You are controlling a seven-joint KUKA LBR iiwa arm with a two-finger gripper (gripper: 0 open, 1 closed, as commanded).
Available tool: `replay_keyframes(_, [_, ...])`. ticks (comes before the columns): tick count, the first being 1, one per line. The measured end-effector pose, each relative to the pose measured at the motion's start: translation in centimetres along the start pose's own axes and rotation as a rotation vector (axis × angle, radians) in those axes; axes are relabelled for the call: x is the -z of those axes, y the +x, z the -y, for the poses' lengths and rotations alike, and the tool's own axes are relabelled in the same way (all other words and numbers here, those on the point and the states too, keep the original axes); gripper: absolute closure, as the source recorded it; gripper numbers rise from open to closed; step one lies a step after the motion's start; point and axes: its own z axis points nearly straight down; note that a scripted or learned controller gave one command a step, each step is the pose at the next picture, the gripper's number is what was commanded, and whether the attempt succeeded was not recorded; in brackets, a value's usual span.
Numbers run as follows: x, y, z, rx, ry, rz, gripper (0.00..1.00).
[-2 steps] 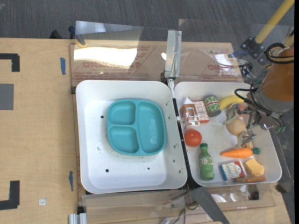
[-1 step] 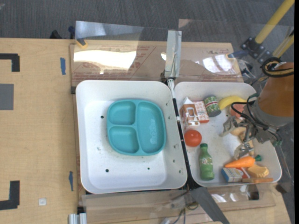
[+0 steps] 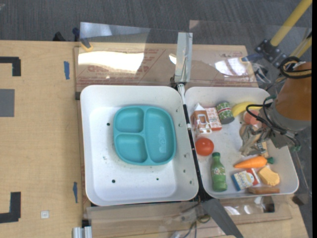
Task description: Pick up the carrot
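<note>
Cardboard sheeting (image 3: pixel 34 148) is covering the bench, and two shallow white bins are sitting on it side by side. Taking the teal divided plate (image 3: pixel 144 135) as the landmark: it is lying flat in the middle of the left bin (image 3: pixel 94 108), and everything else is lying to its right, across the divider in the right bin (image 3: pixel 290 180).

Nearest the plate, a red tomato (image 3: pixel 204 146) is resting just past the divider. Above the tomato a small carton (image 3: pixel 206 119) is lying on its side, with a dark green can (image 3: pixel 225 112) just beyond it and a yellow banana (image 3: pixel 242 108) further right still. Below the tomato, a green bottle (image 3: pixel 218 171) is lying with its cap pointing up the view.

The carrot (image 3: pixel 253 162) is lying farther right of the bottle, on the bin floor, with its green top pointing away from the plate. A blue-and-white packet (image 3: pixel 244 179) and a yellow wedge (image 3: pixel 269 176) are sitting just below the carrot.

The gripper (image 3: pixel 253 144) is hanging just above the carrot, on the side farthest from the plate, beneath the orange band (image 3: pixel 296 99). Whether it is spread or closed I cannot tell, and nothing is visibly caught in it.
</note>
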Motion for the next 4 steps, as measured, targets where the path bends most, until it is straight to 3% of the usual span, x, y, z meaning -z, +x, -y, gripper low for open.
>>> replay_keyframes(1, [11.3,1.2,-1.2,0.052,-0.002,-0.01,1.0])
replay_keyframes(3, [13.2,0.8,-1.3,0.052,0.0,0.001,1.0])
replay_keyframes(4, [-0.4,2.6,-1.3,0.09,-0.005,-0.013,1.0])
